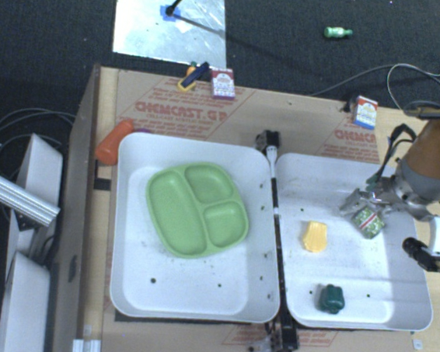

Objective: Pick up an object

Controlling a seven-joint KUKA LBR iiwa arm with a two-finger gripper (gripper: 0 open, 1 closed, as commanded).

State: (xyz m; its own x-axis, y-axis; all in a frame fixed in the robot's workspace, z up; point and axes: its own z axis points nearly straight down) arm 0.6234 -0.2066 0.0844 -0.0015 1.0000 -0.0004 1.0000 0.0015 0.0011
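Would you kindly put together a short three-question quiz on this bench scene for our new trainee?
1. True or false: the green divided plate lies in the same bin as the yellow object.
2. Multiple choice: what lies nearest the gripper? A) dark green object B) small green-and-white packet C) orange object
3. Fill in: the arm reaches in from the view's ____ side.

Key: 1 false, the plate is in the left bin and the yellow object in the right bin; 2 B; 3 right.
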